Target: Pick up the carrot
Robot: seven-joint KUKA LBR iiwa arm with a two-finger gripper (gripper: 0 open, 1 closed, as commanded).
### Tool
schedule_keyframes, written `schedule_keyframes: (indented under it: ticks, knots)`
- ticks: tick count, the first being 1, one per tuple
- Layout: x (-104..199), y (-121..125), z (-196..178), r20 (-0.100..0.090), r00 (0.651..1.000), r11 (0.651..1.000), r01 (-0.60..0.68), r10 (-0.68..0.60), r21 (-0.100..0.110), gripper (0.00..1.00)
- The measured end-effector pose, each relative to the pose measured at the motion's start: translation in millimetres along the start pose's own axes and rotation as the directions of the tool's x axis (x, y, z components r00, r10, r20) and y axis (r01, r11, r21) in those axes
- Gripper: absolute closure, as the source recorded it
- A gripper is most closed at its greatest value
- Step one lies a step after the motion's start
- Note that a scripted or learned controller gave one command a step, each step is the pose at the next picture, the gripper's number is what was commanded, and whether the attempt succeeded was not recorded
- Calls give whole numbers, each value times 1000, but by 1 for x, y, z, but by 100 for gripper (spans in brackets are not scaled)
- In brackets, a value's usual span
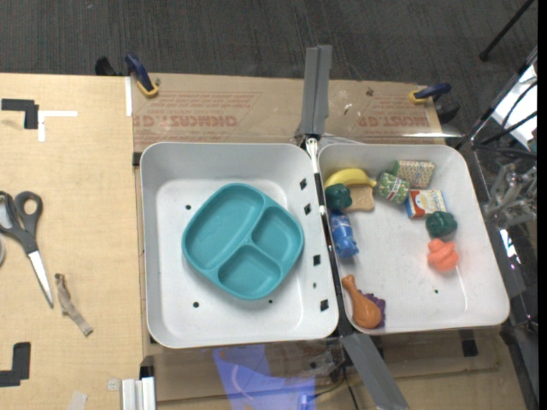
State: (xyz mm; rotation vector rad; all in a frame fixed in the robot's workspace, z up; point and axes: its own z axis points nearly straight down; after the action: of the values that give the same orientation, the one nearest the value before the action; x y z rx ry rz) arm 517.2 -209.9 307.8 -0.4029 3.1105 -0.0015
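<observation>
Bluish clear plastic scrap (pixel 256 372) lay at the near bench edge, under the bins' front rim. On the far left, scissors (pixel 26 229) sat on the tan board with a strip of tape (pixel 73 304) just beside them. Left bin (pixel 158 254) held a teal three-compartment plate (pixel 244 240), roughly centred and flat.

Right bin (pixel 479 310) was cluttered. A drumstick-shaped orange piece (pixel 363 307) rested on a purple item (pixel 378 307) in the near-left corner. A blue bottle (pixel 344 234) lay along the left wall, with a dark green lump (pixel 338 197) and a banana (pixel 349 178) above it. A green packet (pixel 393 186), a patterned box (pixel 416 172) and a small red-and-white carton (pixel 426 202) were clustered at the back.

Carrot (pixel 442 255), most likely the stubby orange piece, lay at mid-right just below a second dark green lump (pixel 441 223). It was too small to identify for sure, and lay loose on the bin floor, clear of the walls.
</observation>
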Motion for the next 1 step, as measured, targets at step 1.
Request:
schedule_keyframes:
  ticks: [1]
  knots:
    - [-40,-22,135,-3,997,997,78,-78,-3,100]
